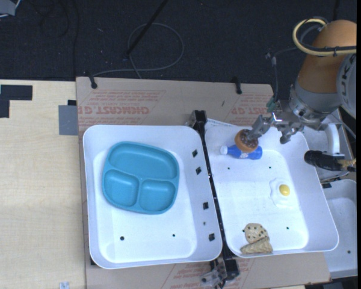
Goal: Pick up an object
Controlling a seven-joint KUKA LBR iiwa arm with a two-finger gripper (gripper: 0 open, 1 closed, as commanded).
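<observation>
Nearest the camera, at the front of the right bin [316,221]: a chocolate-chip cookie [254,230] lying flat, with a tan wedge-shaped piece [257,245] touching its near edge. Can't tell what the wedge is.

Further back in the same bin, toward its right side: a toy fried egg [282,191], white with a yellow yolk, flat on the floor and well apart from the cookie.

Left bin [93,221] holds a blue divided plate [141,177] with three compartments: one large at the back, two smaller at the front. It sits right way up, roughly centred, slightly toward the back.

Back of the right bin, near the left corner: a small blue bottle [251,153] on its side, white cap pointing left toward the divider. A round brown item [246,141] sits on or just behind the bottle, touching it; can't tell what it is.

Gripper [271,127] is over the back rim of the right bin, fingers spread apart, nothing between them. One finger [259,127] reaches down-left, and its tip is right at the brown item; contact unclear. The other finger is to the right, clear of everything. Arm comes in from the right, orange band above the wrist.

Far background: cardboard sheet [168,101] under the bins, then dark floor with cables.
</observation>
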